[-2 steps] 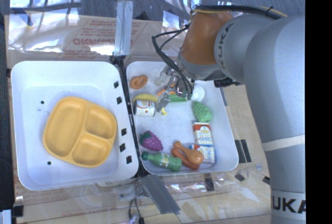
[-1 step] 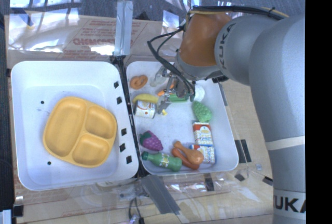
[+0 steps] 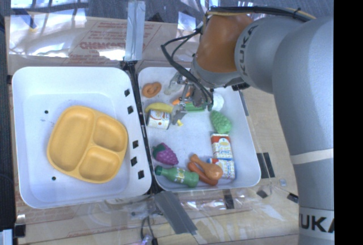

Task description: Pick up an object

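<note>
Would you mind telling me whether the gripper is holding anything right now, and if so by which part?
It cannot be told: the gripper is low in the right bin, over a green item beside the banana, but no grasp is visible.

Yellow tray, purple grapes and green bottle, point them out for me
yellow tray (image 3: 86, 143), camera view, on its centre divider.
purple grapes (image 3: 165, 154), camera view, middle of the bunch.
green bottle (image 3: 178, 176), camera view, on its body.

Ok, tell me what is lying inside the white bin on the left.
The left white bin holds one thing: a yellow plastic divided tray with three compartments, lying flat. Whatever sits beneath the tray is covered and cannot be seen.
</note>
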`<action>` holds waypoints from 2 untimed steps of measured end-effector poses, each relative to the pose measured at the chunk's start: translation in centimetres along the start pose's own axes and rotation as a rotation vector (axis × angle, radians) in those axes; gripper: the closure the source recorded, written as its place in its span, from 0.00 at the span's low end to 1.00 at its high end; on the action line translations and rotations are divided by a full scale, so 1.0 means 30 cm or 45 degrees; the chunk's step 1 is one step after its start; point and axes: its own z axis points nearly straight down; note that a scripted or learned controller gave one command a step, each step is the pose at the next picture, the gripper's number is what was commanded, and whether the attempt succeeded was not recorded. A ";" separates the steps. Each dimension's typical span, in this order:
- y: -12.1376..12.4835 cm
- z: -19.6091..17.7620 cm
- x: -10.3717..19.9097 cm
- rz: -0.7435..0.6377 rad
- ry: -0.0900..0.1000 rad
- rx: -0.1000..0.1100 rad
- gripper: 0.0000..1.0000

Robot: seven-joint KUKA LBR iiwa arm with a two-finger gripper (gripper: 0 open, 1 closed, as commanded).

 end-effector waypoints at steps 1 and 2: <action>-0.025 -0.002 0.008 0.331 0.003 0.010 0.00; -0.035 0.004 -0.023 0.319 0.007 -0.005 0.00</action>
